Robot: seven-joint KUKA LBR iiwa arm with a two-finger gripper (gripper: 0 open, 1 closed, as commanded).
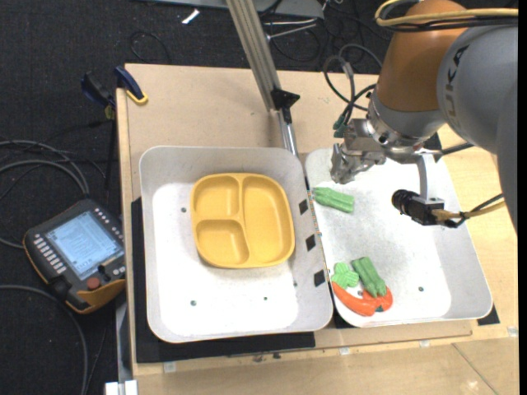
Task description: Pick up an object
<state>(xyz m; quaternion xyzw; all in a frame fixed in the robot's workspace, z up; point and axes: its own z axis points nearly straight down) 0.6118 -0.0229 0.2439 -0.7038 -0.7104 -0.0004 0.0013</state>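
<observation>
Camera view, looking down at a slant on a wooden bench with two shallow white bins side by side. The grey arm with its orange band (420,56) reaches in from the right, over the right bin (436,245). Its gripper (344,171) points down at the far left part of that bin, close to the wall that the two bins share. Whether the fingers are apart or together cannot be told from this angle; nothing is seen between them.

Just below the fingertips, toward the near edge, lies a small green ridged object (333,198), flat on the bin floor and turned slightly askew. It appears just apart from the gripper, not held.

Farther toward the near edge from the fingers, well apart from them, a toy carrot (362,299) with an orange-red body lies on the floor of the same bin, with a green pod-like piece (370,275) resting on top of it.

To the left of the fingers, across the shared wall, the left bin (165,245) holds a yellow divided plate (243,220) with three compartments, upright and near the bin's middle.

Beside the bench on the far left, on the dark floor, sits a handheld control pendant (78,253) with a lit screen.
</observation>
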